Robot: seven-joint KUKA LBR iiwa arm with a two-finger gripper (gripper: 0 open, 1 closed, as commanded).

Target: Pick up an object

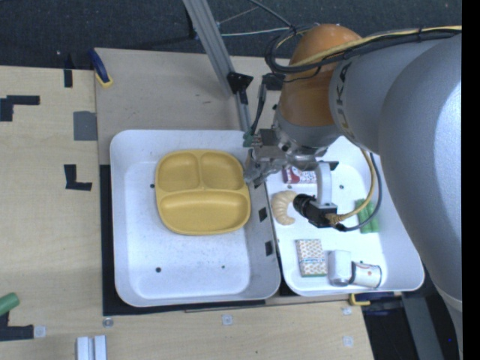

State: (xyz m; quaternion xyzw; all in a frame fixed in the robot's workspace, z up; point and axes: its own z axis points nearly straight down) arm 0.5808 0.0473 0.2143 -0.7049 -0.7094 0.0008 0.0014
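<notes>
**Camera view: candidate objects and grip assessment**

Camera view shows the gripper positioned over the divider between the two bins, at the upper right corner of the yellow divided plate. The plate lies flat in the left bin. Whether the fingers stand apart or together cannot be determined; the wrist and cabling mask them, and no object is visible between them.

The nearest candidate is the plate. It appears rigid, light and smooth-surfaced, likely moulded plastic. Because it lies flat, the raised outer rim is the only practical hold; a pinch across the rim near the corner beside the gripper is judged most workable. A slip is probable if the pads bear on the glossy face.

The right bin holds alternatives: a croissant-shaped item, probably light, with a curved body to close on; a small patterned box, stiff and flat-sided; and a white cup lying on its side.
</notes>
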